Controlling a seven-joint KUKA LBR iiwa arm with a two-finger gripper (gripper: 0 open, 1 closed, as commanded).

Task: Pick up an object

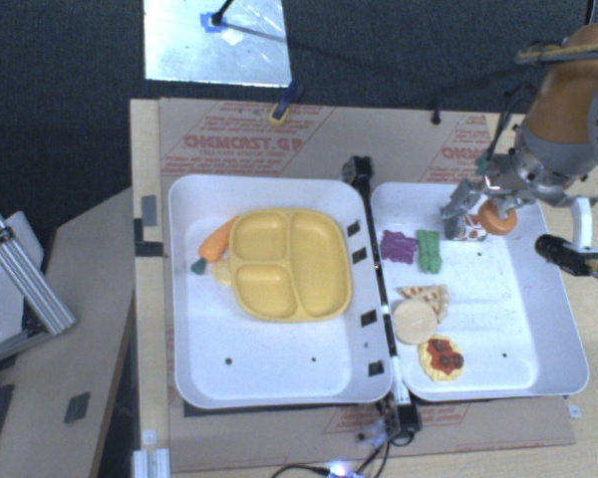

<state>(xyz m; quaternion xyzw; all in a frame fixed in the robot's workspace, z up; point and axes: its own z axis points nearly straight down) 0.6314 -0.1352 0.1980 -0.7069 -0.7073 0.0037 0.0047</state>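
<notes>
1. Camera view, looking down at a slant on two shallow white bins side by side: the grey arm with its orange band reaches in from the right, and its gripper (475,210) hangs over the far edge of the right bin (553,337).
2. An orange round object (498,217) sits right at the gripper, with a small white and red piece (469,229) beside it. Metal parts overlap them, so I cannot tell whether the pincer is spread or closed, or whether it grips anything.
3. To do this step well, I judge the pincer should straddle one item alone and close fully before any lift; the two pieces lie so close together that a clamp could catch both or knock one aside.
4. Right bin contents: a purple object (399,247) and a green object (430,250) just beside each other near the left wall; toward the near edge, a toy sandwich wedge (426,295) touching a tan disc (414,321), then a small pizza-like piece (442,358).
5. Left bin (194,366) contents: a yellow divided plate (282,264) in the middle, its three compartments bare, with a toy carrot (214,241) against its left rim.
</notes>
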